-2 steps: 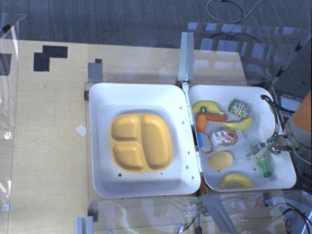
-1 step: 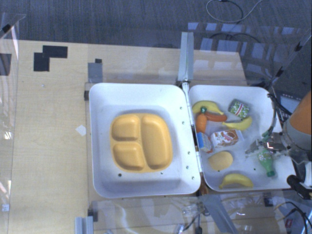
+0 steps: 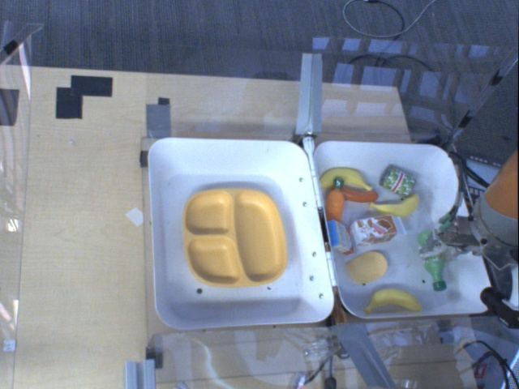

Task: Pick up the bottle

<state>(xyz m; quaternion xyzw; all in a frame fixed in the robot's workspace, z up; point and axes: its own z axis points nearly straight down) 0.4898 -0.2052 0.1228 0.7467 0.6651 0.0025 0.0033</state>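
Observation:
The bottle (image 3: 436,271) is small and green and lies in the right bin (image 3: 454,168) near its right wall, cap end pointing toward the front. My gripper (image 3: 448,243) reaches in from the right edge and sits directly over the bottle's upper end, touching or nearly touching it. Part of the bottle is hidden under the gripper. Small green pieces (image 3: 425,238) show just left of the gripper. The grey arm with its orange band (image 3: 501,205) stands behind it at the right.
The right bin also holds two bananas (image 3: 347,177) (image 3: 394,301), a carrot (image 3: 334,205), a green can (image 3: 397,180), a printed packet (image 3: 373,230) and a tan potato-like lump (image 3: 367,266). A yellow divided tray (image 3: 235,235) lies in the left bin (image 3: 162,217).

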